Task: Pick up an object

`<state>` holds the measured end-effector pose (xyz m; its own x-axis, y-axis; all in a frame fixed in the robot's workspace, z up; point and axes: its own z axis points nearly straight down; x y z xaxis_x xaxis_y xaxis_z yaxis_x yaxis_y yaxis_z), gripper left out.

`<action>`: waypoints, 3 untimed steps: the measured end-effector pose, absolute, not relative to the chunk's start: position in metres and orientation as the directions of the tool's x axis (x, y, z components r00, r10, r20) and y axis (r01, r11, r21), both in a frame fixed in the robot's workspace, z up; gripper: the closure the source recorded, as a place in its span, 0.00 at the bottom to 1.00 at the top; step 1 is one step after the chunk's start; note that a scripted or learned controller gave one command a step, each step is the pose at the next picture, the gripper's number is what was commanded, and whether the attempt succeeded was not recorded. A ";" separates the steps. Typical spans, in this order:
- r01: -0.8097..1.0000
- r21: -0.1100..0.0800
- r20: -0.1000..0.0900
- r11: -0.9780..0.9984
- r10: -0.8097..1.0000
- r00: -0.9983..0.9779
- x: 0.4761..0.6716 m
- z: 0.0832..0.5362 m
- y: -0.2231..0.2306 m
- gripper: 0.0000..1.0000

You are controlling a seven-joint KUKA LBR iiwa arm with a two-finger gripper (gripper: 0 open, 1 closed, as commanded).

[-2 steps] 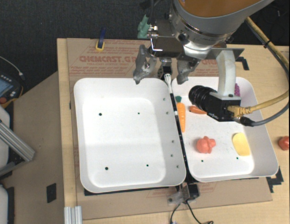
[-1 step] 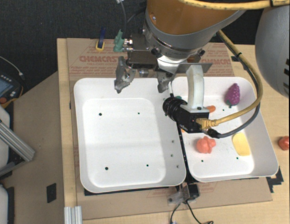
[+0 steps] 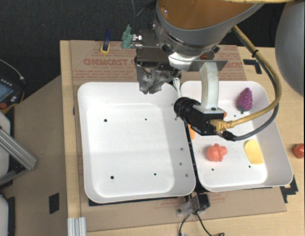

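Right bin [image 3: 277,173]: purple grape bunch [image 3: 245,99] near far right corner; red-orange lumpy fruit [image 3: 216,152] centre; yellow oblong piece [image 3: 254,151] beside it, apart.

A robotics lab: 2 white bins [image 3: 88,132] on a cardboard-topped bench [image 3: 73,73].

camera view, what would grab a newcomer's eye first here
The big grey and orange arm looms over the top, its claw hanging above the far edge of the left bin. In the right bin lie purple grapes, a red piece and a yellow piece.
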<state>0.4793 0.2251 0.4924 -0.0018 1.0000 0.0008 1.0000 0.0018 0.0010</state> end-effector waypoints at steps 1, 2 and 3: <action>1.000 0.007 0.003 0.002 1.000 -0.002 0.482 0.530 0.225 1.00; 1.000 -0.004 -0.002 -0.005 1.000 0.005 0.479 0.508 0.183 1.00; 1.000 0.004 0.003 0.005 1.000 -0.005 0.479 0.523 0.227 1.00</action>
